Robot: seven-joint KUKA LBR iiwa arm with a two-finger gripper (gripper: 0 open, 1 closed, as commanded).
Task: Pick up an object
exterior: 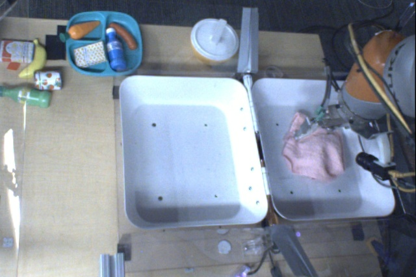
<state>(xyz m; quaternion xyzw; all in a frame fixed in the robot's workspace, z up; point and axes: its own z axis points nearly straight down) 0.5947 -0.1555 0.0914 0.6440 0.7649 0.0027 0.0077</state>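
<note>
A crumpled pink cloth [314, 152] lies in the right white bin [364, 201], a little right of that bin's middle. My gripper [312, 124] reaches in from the right and sits low over the cloth's upper edge, touching or nearly touching it. The grey arm with its orange band [370, 67] stands over the bin's far right corner. The cloth's top edge is partly hidden under the gripper.
The left white bin [188, 145] lies beside the right one, with a metal divider rail [247, 41] behind them. On the bench at the back are a white lidded cup [214, 40], a blue tray of toy food [104, 43], and small toys [29, 74] at far left.
</note>
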